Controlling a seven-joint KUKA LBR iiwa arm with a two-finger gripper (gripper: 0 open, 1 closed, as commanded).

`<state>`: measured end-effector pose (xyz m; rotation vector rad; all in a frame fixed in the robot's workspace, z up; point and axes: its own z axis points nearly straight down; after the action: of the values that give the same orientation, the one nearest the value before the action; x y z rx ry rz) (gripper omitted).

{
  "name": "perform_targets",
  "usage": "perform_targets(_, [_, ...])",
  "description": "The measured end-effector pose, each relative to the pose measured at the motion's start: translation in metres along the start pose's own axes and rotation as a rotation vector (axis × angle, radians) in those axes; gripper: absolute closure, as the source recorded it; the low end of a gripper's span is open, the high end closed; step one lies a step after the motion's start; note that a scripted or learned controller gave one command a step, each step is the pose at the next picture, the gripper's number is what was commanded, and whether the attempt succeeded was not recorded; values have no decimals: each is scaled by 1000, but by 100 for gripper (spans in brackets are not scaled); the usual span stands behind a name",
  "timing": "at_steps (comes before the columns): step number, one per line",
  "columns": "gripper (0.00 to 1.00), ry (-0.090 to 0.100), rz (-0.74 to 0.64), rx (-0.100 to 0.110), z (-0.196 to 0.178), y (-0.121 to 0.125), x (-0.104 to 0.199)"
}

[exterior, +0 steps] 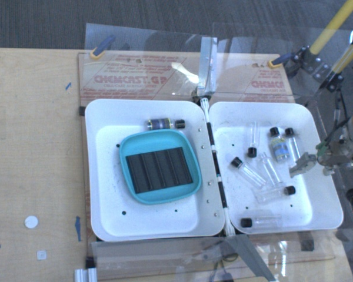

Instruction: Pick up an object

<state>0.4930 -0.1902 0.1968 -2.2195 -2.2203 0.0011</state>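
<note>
Two "CHEMCAST GP" sheets behind bins.

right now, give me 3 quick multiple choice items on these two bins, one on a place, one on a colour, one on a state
1. Where does the teal tray sit?
A. in the left bin
B. in the right bin
C. on the bench outside both bins

2. What colour are the caps on the clear vials?
A. red
B. black
C. yellow

3. How do the vials lie in the right bin?
A. stacked in one neat upright row
B. scattered on their sides
C. packed inside the tray

Answers:
1. A: the tray rests in the left bin, with a small dark-capped vial just behind it.
2. B: each cap that can be made out, such as the one on the vial near the front wall, is black.
3. B: they point in different directions across the bin floor, near the gripper at the bin's right side.
</note>
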Motion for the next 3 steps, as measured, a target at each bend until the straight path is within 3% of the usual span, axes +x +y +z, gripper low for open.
perform_targets(1, [0, -4, -62, -10, 109, 61, -6])
perform_targets(2, [0, 10, -151, -9, 109, 125, -22])
perform_targets(3, [100, 0, -151, -6, 99, 123, -25])
